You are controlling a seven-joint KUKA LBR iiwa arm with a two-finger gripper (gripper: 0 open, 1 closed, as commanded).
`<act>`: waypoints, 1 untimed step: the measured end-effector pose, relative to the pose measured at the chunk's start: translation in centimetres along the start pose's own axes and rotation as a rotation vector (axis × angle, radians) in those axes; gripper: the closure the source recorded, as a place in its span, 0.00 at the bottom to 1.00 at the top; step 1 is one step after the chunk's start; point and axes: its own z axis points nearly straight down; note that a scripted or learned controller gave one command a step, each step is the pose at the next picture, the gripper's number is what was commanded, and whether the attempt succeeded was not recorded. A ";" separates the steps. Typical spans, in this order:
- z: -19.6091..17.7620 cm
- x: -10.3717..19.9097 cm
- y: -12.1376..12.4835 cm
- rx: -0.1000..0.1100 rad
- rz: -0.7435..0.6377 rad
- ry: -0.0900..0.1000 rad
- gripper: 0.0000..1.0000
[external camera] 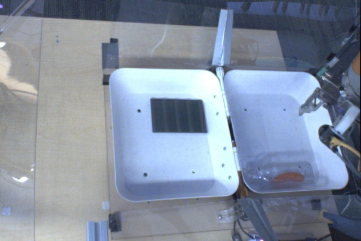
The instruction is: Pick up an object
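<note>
A dark grey ribbed rectangular pad (178,115) lies flat in the middle of the left bin (130,172). Near the front of the right bin (265,93) lies a clear plastic item (280,171) with an orange piece (288,178) inside it. My gripper (313,102) hangs over the right bin's right rim, behind and to the right of the clear item and well apart from it. Nothing shows in its grasp.
A metal bar (222,45) stands behind the seam between the two bins. Clear panels and black brackets (112,53) sit on the wooden bench around the bins. Cables and clamps (248,220) crowd the front edge below the right bin.
</note>
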 end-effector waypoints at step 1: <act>-1.3 -3.2 -0.9 0.002 0.298 -0.003 0.00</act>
